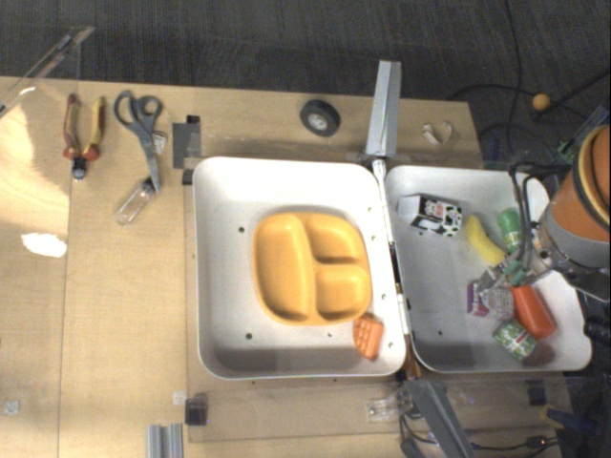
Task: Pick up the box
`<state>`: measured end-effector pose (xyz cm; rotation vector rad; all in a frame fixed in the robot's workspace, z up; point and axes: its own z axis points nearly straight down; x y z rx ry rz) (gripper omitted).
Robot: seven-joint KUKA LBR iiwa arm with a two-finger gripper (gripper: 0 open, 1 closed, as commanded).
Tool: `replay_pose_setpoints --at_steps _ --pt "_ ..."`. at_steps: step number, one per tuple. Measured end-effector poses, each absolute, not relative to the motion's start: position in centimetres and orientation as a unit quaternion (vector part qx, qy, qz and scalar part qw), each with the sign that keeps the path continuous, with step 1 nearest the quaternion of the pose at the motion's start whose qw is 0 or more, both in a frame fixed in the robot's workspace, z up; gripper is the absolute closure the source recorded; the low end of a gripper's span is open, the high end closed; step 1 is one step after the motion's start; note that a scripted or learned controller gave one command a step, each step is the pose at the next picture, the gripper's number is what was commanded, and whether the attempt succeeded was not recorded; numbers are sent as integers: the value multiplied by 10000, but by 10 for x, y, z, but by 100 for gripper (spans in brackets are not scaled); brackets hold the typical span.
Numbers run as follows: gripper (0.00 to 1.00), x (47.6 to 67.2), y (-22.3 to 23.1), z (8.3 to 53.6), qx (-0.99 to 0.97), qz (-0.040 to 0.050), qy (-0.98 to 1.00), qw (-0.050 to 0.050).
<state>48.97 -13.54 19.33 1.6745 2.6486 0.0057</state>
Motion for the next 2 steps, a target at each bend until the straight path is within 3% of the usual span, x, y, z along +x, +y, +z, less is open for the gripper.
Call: replay_pose_setpoints --at_steps 1,2 --pt "100 490 -110 214 2769 10 9609 49" --pt "100 490 -74 269 2705 14 9627 57"
